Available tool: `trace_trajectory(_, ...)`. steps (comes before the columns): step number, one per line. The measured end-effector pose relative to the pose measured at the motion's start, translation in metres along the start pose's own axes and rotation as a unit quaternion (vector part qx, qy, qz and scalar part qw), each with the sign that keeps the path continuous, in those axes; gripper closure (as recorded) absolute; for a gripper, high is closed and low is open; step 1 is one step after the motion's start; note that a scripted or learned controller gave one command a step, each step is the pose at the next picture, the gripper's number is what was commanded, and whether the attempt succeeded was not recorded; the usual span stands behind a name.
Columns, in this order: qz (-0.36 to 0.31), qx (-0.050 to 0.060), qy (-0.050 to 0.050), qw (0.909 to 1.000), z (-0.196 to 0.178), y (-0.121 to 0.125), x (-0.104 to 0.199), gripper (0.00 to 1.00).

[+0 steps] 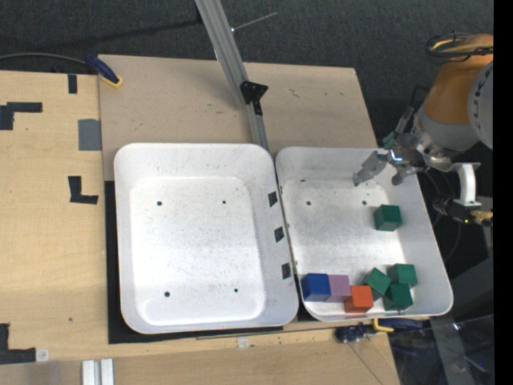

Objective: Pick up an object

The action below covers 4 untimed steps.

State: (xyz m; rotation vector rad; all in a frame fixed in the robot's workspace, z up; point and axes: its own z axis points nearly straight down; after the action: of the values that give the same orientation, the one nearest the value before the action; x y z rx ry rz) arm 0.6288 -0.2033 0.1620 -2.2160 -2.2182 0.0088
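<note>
The arm (pixel 457 103) reaches in from the right, and its jaws hang over the far right corner of the right bin (pixel 321 207). The two fingers (pixel 370 169) stand apart with nothing between them, one pointing toward the bin's middle, the other nearer the right rim.

Nearest the jaws, toward the camera and a little right, lies a lone green cube (pixel 387 216), apart from them. Farther from the jaws, along the bin's near edge, sits a cluster touching or close together: a blue cube (pixel 316 285), a purple cube (pixel 339 285), an orange cube (pixel 361 297), and three more green cubes (pixel 397 283).

Left of the jaws, beyond the dividing rims, sits the left bin (pixel 196 239) on the tabletop (pixel 48 215).
</note>
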Motion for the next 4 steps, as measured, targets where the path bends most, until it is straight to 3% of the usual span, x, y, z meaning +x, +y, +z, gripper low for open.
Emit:
trace_trajectory(1,0.000,0.000,0.000,1.0000,0.065,-0.002,0.000,0.00)
trace_trajectory(2,-0.001,-0.003,-0.001,1.0000,0.051,0.000,0.000,1.00)
trace_trajectory(4,0.000,-0.004,-0.001,1.0000,-0.069,0.008,-0.004,1.00)
